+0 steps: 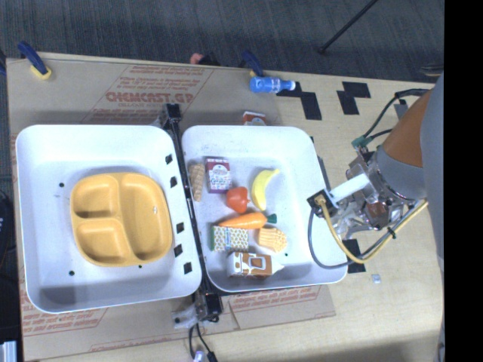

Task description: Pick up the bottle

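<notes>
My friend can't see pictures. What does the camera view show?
A grey robot arm's tool hovers beside the right white bin of toy food, while a small blue plastic bottle lies on the bench behind it. The left white bin holds a yellow divided plate.

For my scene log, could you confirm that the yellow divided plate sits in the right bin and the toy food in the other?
Not quite: the camera view shows the yellow divided plate in the left bin, with the toy food in the right bin.

Single fixed camera above bench [377, 308], looking down at slant, framing both bins; arm [411, 145] enters from right.
</notes>
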Tool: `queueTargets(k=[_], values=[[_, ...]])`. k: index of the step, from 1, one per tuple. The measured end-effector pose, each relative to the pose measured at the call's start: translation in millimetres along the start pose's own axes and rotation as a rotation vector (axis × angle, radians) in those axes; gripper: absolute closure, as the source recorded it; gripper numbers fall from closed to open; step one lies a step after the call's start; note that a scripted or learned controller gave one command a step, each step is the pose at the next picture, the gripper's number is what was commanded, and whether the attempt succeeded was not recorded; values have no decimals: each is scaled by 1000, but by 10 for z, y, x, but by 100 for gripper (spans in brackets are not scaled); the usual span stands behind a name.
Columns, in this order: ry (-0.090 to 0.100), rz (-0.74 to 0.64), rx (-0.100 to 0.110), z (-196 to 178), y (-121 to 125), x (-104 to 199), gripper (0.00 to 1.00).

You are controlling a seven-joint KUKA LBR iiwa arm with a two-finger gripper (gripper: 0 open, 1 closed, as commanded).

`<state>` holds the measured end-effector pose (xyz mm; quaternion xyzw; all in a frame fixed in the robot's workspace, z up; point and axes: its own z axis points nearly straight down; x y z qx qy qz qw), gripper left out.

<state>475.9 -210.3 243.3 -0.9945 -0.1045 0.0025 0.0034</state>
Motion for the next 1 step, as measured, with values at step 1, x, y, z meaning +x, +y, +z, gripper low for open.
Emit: queueTargets(k=[1], values=[[-1, 2, 0, 53, -1, -1, 100]])
